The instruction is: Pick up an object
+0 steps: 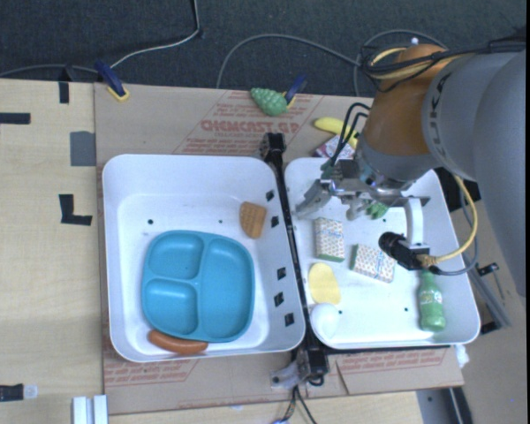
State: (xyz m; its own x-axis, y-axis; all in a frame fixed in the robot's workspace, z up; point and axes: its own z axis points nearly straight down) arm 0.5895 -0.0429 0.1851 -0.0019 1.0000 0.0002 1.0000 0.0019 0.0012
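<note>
I see the bench (35,237) as a pale wood surface with black tape marks on its left side. A brown cardboard sheet (230,131) with red lettering covers its middle, and both white bins sit on that sheet, touching along a black divider: the left bin (124,237) and the right bin (459,316). Behind the bins, on the cardboard's far edge, I can make out a green knobbly toy (268,101) and, just beside the right bin's far corner, a yellow object (334,125). A blue clamp (113,81) grips the sheet's far left corner.
</note>
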